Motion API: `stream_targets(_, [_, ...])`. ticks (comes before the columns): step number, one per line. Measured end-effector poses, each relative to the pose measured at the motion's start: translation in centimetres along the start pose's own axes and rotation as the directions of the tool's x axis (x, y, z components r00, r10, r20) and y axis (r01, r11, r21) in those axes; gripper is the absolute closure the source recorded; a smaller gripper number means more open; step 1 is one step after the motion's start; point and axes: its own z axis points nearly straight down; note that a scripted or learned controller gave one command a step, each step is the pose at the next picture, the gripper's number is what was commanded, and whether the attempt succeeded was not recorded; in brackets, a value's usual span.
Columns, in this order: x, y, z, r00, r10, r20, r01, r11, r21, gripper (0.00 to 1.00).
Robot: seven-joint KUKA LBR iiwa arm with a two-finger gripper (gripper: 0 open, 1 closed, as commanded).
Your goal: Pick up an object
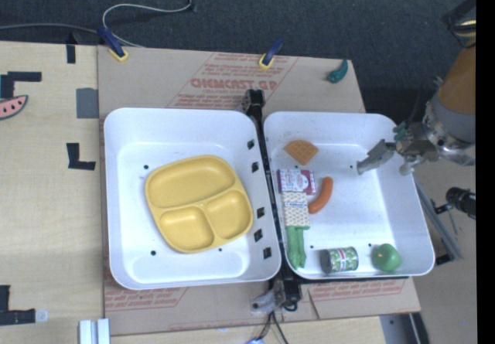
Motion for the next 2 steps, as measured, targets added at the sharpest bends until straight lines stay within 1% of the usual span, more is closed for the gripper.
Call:
stream_targets(1, [2.4,-1.8,10.5,1.000,0.000,-0.001,0.000,1.000,0.002,0.00])
stream_targets(2, [6.3,4.8,14.4,1.000,-0.001,0.001,0.001,1.000,-0.008,0.00])
